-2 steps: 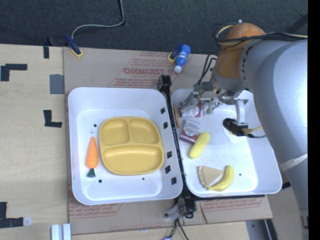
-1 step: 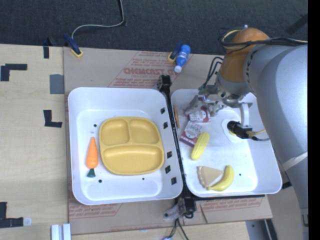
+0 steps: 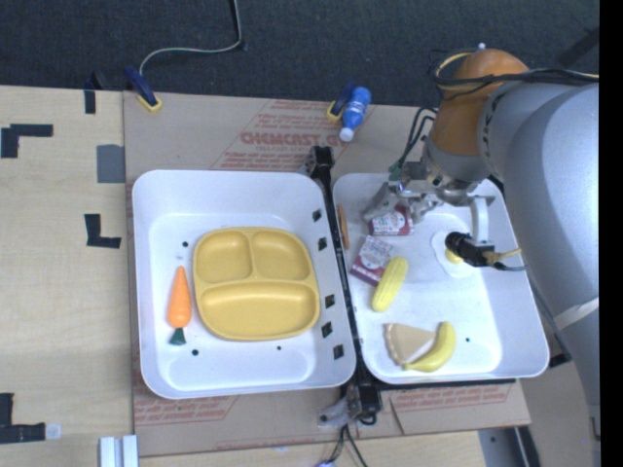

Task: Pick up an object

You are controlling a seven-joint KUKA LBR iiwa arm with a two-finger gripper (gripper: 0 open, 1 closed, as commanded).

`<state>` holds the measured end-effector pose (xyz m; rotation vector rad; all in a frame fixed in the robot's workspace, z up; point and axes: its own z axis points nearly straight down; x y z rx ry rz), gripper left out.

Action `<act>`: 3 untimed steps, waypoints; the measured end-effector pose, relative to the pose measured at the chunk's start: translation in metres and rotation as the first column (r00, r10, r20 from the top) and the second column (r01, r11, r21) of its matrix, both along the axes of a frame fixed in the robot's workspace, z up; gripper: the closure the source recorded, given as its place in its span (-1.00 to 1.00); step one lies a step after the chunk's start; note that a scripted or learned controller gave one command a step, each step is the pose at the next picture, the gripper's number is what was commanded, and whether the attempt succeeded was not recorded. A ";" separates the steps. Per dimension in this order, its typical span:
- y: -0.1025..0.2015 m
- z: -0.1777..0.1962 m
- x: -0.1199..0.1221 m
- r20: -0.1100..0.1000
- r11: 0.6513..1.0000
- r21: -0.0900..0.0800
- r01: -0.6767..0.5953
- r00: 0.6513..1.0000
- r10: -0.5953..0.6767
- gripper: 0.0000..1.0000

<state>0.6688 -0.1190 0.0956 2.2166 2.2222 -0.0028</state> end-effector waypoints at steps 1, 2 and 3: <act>0.087 0.064 -0.052 -0.003 1.000 0.001 0.002 1.000 -0.002 1.00; 0.082 0.066 -0.052 0.001 1.000 -0.006 0.006 1.000 -0.006 -1.00; 0.016 0.001 -0.056 0.001 1.000 0.002 0.003 1.000 -0.003 -1.00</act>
